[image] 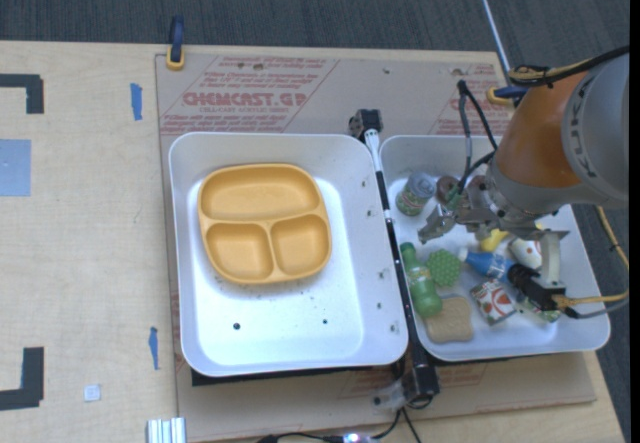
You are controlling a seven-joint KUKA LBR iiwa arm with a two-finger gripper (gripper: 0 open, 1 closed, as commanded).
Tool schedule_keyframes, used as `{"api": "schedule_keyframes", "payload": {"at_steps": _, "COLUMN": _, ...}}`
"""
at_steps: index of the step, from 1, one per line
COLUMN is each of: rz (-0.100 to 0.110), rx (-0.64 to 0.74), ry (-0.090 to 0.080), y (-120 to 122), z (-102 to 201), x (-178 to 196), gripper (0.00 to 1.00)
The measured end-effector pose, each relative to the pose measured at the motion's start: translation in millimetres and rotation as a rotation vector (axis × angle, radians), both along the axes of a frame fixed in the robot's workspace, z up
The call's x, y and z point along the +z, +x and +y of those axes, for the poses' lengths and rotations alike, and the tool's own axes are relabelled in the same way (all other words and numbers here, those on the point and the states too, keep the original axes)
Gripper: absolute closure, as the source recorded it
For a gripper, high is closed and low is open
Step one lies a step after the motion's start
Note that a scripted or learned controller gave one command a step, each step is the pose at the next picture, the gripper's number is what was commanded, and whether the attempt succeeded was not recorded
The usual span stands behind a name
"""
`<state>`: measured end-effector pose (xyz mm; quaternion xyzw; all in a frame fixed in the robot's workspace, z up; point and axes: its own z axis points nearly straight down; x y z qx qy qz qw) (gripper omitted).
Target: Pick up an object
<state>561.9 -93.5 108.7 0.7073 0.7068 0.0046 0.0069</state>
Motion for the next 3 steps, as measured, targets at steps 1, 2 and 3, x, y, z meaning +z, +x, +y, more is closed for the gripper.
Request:
{"api": "schedule_keyframes", "payload": {"at_steps": 1, "rz": 0.012, "rx": 0.000, "ry": 0.002, "y": 6, "z": 0, "x": -22, "gripper": 0.00}}
{"api": "schedule_keyframes", "payload": {"at_steps": 2, "rz": 0.006, "rx": 0.000, "ry": 0.000, "y": 8, "z": 0, "x": -10, "gripper": 1.00}}
{"api": "schedule_keyframes", "payload": {"at_steps": 3, "rz": 0.006, "rx": 0.000, "ry": 0.001, "y": 8, "z": 0, "x": -10, "gripper": 0.00}}
